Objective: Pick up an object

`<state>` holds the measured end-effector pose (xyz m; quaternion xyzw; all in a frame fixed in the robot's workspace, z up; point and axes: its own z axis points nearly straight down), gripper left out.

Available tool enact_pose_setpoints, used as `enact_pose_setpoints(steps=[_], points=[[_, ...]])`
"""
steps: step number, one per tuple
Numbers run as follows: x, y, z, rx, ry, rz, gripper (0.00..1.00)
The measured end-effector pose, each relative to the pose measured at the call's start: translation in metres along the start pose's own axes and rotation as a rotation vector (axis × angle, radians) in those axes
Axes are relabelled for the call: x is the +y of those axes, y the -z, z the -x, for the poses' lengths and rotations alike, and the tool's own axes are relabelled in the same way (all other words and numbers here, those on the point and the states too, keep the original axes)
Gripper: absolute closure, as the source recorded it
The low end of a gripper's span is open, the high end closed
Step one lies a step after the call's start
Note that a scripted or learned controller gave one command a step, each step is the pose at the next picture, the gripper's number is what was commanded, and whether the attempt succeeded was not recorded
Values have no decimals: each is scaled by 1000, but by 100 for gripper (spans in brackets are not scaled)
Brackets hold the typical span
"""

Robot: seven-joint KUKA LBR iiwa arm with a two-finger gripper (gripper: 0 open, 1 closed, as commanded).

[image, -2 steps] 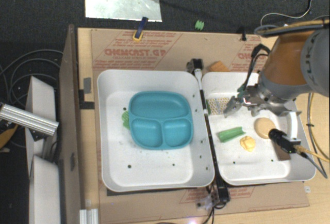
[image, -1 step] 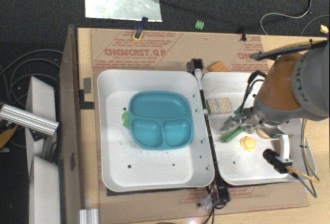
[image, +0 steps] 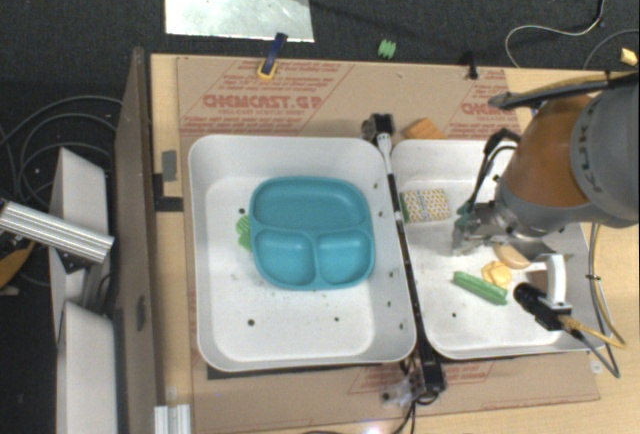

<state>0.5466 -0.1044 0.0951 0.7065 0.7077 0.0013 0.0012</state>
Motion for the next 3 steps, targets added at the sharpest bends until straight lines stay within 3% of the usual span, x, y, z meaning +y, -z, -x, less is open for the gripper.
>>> enact_pose_setpoints(steps=[1, 2, 3], points=[[0, 0, 0, 0, 0, 0, 0], [79, 7, 40, -4, 3, 7, 0], [28, 126, 42, -3, -2, 7, 0]])
